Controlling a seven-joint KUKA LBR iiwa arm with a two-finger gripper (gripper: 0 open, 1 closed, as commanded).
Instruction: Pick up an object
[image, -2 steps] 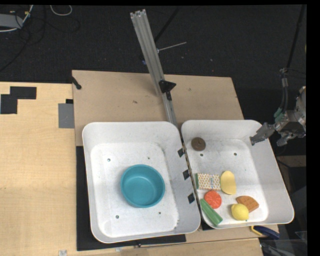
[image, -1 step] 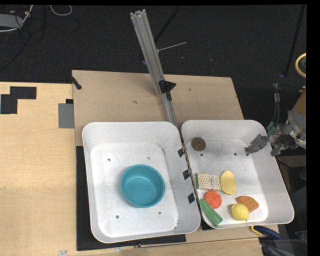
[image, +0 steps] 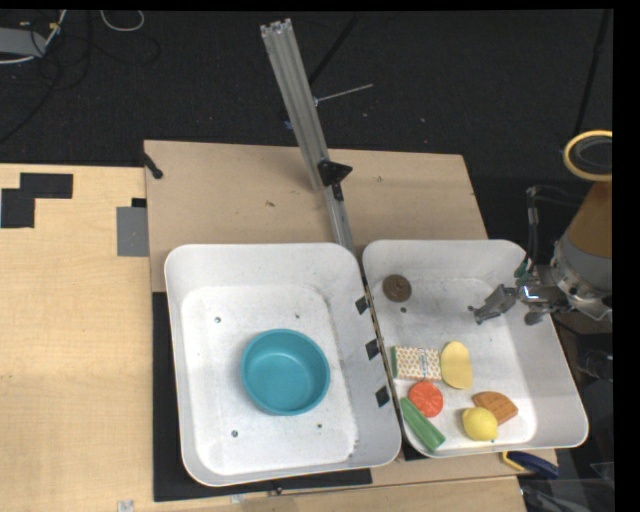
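The right bin (image: 450, 255) holds a small brown round piece (image: 397, 288), a pale patterned block (image: 417, 362), a yellow oval piece (image: 457, 365), a red ball-like piece (image: 426, 398), a green stick (image: 422, 424), a yellow lemon (image: 480, 424) and an orange-brown piece (image: 496, 405). My gripper (image: 490, 308) hangs over the right part of this bin, above bare floor, right of the brown piece and above the yellow oval. Nothing lies between its fingers.
The left bin (image: 200, 270) holds a teal bowl (image: 286, 372). A metal rail (image: 305, 115) slants down from the top to the gap between the bins. Black clips (image: 372, 348) sit on the shared rim. The wooden bench (image: 70, 300) extends left.
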